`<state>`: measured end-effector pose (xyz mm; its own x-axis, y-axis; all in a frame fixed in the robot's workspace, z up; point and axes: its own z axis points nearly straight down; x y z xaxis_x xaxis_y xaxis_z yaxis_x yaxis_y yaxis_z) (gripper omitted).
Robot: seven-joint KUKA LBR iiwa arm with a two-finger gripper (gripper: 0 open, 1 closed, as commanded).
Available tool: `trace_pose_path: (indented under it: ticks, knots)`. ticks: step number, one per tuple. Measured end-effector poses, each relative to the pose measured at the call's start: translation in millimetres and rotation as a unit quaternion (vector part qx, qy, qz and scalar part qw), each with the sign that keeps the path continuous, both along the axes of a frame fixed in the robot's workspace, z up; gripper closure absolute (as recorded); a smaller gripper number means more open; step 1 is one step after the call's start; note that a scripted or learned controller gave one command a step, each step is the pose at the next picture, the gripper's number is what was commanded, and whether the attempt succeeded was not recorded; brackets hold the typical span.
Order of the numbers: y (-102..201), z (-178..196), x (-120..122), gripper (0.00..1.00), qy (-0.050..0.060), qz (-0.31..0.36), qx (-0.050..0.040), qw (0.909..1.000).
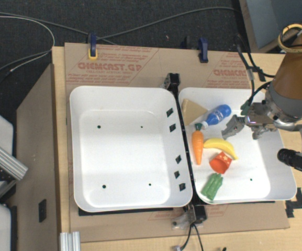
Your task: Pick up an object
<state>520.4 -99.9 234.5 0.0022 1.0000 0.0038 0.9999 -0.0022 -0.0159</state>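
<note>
The gripper (243,123) is seen low over the right bin (276,190), just right of the bottle (217,115), with its dark fingers parted and nothing between them. The candidate objects are bunched in the left half of that bin: a tan wedge (191,110) at the far side, the blue-and-white bottle beside it, a carrot (197,146) lying along the divider, a banana (220,146) touching a red piece (220,163), and a green piece (212,186) nearest the camera. A failed grasp is judged likely if the fingers are closed where they stand, since no object lies between them; the round bottle could also be nudged aside or rolled against the wedge. With items so tightly packed, two could be pinched at once or a neighbour knocked. The left bin (82,140) is smooth white plastic, so little friction is expected against sliding. Both bins sit on a cardboard sheet (135,59) clamped to the bench, with dark carpet (140,9) and cables (25,20) beyond.
</note>
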Motion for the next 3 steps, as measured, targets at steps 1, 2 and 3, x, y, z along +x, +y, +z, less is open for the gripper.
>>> trace_pose_path:
  ticks: [1,2,3]
  knots:
    - [0.3,6.8,2.5,0.0,-0.007,0.002,-0.0009,1.0]
    - [-1.4,-49.8,11.3,0.0,-0.004,0.001,-0.0008,1.0]
    - [4.8,-97.5,3.1,0.0,-0.004,0.001,-0.0003,1.0]
